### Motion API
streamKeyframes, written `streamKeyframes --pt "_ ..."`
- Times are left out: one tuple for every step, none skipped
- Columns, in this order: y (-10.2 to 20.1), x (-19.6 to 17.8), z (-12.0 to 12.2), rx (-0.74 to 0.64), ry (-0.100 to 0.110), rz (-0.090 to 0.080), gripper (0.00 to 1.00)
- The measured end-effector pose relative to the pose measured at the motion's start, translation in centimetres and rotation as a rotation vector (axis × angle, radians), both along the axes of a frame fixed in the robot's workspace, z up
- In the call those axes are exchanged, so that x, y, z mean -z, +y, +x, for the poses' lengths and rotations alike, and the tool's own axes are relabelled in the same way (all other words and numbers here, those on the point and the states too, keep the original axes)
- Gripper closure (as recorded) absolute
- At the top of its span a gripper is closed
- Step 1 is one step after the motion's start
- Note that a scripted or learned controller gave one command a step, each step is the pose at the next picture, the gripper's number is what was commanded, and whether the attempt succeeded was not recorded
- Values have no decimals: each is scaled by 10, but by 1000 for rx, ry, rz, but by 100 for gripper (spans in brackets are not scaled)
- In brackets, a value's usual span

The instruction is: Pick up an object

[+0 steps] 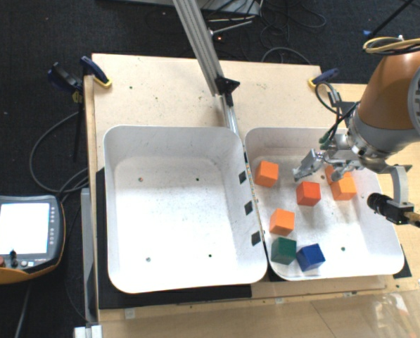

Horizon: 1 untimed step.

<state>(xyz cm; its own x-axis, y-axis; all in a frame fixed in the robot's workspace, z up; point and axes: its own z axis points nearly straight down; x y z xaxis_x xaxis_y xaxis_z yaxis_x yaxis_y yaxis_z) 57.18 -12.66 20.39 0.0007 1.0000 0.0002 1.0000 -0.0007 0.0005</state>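
Note:
Several cubes lie in the right bin [378, 255]: an orange one [266, 172] at the upper left, a red one [308, 192] in the middle, another orange one [344, 186] to its right, a third orange one [282, 221], a green one [283, 250] and a blue one [310, 256] near the front wall. My gripper [321, 170] hangs just above and behind the red cube, between it and the right-hand orange cube. It is open, its fingers spread, with nothing held between them.
The left bin [125, 259] sits beside the right one, their walls meeting at the middle. A slanted metal rail [199, 37] runs down to the bins' back junction. A black camera unit [385, 207] juts out over the right bin's right side.

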Motion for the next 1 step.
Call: streamKeyframes --pt "-38 -107 -33 3 -9 -4 0"
